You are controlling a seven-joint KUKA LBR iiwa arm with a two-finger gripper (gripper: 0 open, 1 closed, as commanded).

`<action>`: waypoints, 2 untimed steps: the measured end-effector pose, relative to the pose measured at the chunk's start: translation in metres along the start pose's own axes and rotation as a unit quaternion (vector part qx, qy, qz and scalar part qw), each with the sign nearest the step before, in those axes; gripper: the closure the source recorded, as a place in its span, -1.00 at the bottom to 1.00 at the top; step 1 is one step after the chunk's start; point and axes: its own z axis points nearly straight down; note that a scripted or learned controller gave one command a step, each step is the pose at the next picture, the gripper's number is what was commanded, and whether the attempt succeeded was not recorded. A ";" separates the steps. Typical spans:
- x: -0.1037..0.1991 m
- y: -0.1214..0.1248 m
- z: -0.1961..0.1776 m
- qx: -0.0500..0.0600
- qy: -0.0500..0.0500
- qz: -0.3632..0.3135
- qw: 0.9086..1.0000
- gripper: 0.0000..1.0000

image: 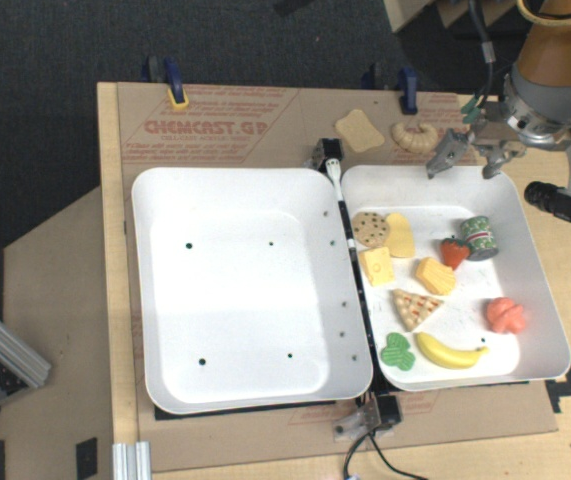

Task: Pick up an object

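My gripper (463, 161) hangs open over the far rim of the right bin (540, 298), with nothing between its two spread fingers. Below it in that bin lie several toy foods: a cookie (370, 228), a yellow piece (400, 235), a cheese wedge (376, 265), a strawberry (454, 253), a green striped can (479, 236), an orange-yellow block (436, 276), a pizza slice (415, 308), a banana (448, 351), a green broccoli piece (397, 352) and a pink-red lump (506, 315).
The left bin (165, 298) adjoins the right one. Outside the bins, on the cardboard at the back, lie a bread slice (359, 130) and a beige pretzel-like piece (415, 135). Blue clamps (407, 90) hold the board's far edge.
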 end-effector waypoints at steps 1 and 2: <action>0.023 -0.073 0.064 0.006 0.002 0.001 1.000 -1.00; 0.047 -0.121 0.133 -0.006 -0.003 0.001 1.000 -1.00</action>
